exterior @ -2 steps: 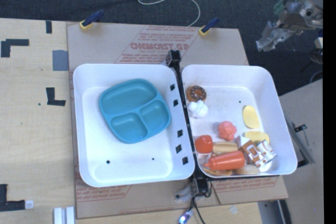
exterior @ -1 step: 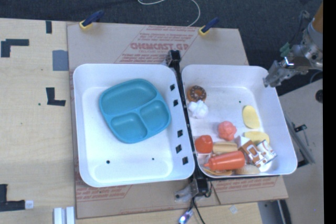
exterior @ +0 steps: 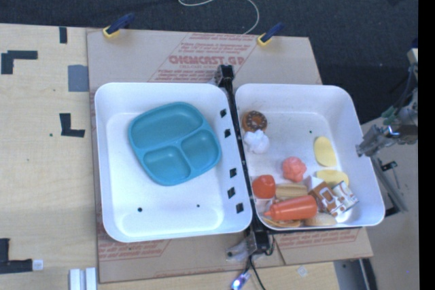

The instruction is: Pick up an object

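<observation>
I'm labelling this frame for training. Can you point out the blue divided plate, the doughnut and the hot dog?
Blue divided plate (exterior: 175,142): camera view, middle ridge.
Doughnut (exterior: 255,121): camera view, its ring.
Hot dog (exterior: 293,208): camera view, the sausage's middle.

Two white bins — left bin (exterior: 109,166), right bin (exterior: 343,102), one blue divided plate (exterior: 175,143) at nine o'clock, roughly nine toy foods — one doughnut (exterior: 255,121) at twelve, two yellow pieces (exterior: 325,151) at three.

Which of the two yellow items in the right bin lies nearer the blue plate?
The oval yellow piece, standing alone higher in the right bin. The other yellow piece sits lower, nearer the bottom edge of the view, beside the pile of toy food.
</observation>
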Robot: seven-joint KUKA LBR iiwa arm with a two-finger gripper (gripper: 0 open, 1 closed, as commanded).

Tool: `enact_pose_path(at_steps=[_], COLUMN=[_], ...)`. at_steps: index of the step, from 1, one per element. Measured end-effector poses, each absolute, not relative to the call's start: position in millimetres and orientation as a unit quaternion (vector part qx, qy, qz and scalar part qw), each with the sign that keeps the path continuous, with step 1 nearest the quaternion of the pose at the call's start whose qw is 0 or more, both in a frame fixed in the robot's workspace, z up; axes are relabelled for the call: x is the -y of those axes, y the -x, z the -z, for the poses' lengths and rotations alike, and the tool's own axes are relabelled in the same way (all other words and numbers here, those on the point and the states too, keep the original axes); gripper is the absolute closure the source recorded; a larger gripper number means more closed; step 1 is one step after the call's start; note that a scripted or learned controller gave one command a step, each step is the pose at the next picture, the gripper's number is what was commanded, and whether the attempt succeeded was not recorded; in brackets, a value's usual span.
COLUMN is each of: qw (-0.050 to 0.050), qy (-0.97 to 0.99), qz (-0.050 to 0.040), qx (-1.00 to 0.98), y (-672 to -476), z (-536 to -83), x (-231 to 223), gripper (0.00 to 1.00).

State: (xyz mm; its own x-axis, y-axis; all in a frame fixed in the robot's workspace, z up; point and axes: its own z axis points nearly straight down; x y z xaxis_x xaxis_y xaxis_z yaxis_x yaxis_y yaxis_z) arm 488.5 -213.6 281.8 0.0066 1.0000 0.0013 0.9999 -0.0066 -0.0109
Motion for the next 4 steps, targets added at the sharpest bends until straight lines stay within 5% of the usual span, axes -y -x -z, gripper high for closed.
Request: enact_pose_path(at_steps=[1,2,3,4], qw=[0.005,0.002,0.002,0.001], qy=[0.706,0.708,0.705,0.702], qz=[-0.0025,-0.0016,-0.0013,0.0020], qx=[0.709,0.706,0.709,0.712], y=[-569.1,-491.7,-572.9,-522.7], z=[-180,-232,-188,-285], x=[185,190,172,53], gripper=[1.00,1.00,1.00,1.00])
